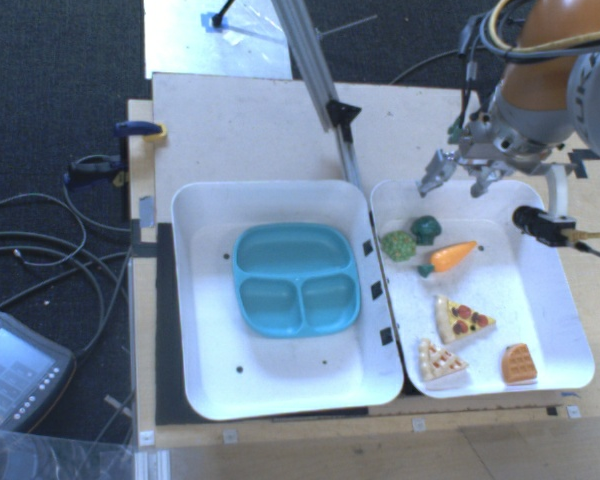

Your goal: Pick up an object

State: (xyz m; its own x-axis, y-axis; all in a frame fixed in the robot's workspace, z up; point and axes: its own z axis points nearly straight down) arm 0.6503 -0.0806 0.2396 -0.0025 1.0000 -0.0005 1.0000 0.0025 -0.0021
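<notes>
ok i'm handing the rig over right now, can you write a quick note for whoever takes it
Pincer: open, holding nothing, hovering over the far edge of the right bin.
Right bin holds: a dark green broccoli piece, a lighter green piece beside it, a carrot, two pizza slices and an orange wedge in the near corner.
Left bin holds a blue divided plate.
Done: nothing picked yet.
Left: lower onto one object, probably the nearby broccoli or carrot, close and lift.
</notes>
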